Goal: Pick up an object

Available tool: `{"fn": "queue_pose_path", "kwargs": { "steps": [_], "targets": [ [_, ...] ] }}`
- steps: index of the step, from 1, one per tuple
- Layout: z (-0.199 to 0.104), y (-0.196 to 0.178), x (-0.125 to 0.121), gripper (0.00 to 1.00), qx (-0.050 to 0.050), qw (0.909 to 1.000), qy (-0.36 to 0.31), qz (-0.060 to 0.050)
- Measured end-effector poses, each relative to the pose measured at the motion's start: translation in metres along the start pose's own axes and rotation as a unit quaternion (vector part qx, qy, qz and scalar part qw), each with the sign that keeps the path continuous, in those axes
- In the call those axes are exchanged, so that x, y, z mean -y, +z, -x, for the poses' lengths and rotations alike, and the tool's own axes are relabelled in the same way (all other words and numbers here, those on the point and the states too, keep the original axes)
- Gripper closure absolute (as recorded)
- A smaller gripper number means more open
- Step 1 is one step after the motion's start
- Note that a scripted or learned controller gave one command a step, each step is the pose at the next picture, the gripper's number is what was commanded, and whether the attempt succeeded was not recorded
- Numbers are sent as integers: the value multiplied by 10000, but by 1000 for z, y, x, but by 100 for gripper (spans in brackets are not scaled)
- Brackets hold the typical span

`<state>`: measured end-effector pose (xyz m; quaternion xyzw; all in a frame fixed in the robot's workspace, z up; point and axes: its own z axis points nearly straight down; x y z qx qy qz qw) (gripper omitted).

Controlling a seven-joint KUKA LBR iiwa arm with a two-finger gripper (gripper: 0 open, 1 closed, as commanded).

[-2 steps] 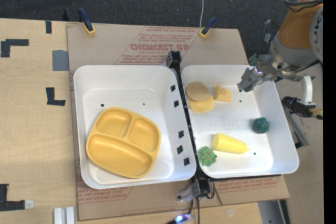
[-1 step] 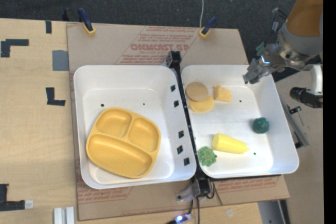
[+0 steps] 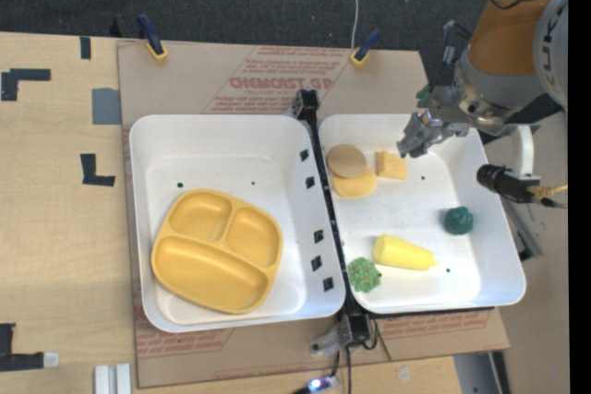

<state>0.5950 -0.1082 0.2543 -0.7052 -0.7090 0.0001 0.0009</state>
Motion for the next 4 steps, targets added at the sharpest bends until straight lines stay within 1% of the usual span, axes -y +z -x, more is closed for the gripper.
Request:
{"fn": "queue_pose_path", "kwargs": {
  "steps": [2, 3, 4],
  "targets": [
    [-102, 3, 11, 100, -1, 10000, -5, -5],
    [-149, 21, 27, 100, 3, 10000, 1, -16],
    [-203, 23, 55, 100, 2, 10000, -8, -15]
  ]
}}
